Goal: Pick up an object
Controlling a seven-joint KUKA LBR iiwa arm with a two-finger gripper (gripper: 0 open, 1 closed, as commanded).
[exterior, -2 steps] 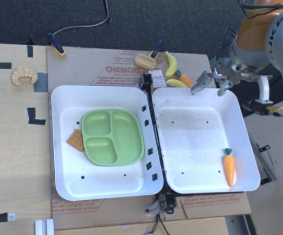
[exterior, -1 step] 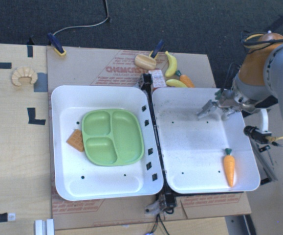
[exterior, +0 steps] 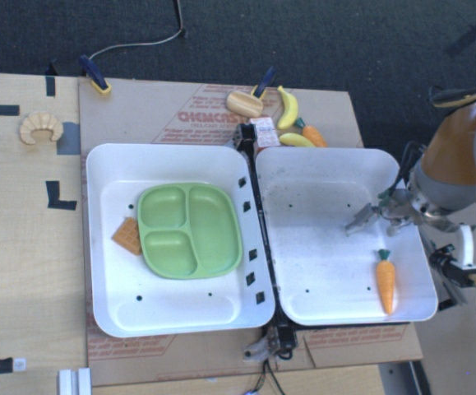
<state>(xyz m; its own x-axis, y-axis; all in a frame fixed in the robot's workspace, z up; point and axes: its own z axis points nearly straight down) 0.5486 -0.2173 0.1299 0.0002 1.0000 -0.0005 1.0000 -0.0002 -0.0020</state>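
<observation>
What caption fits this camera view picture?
Robot gripper hovers in the right bin above a toy carrot.

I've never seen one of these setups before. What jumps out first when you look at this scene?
Probably the big green divided plate in the left white bin, with an orange cracker-like piece tucked at its left edge. Next, the toy carrot in the right bin, just below the robot's gripper. Toy bananas and a bread roll lie behind the bins.
</observation>
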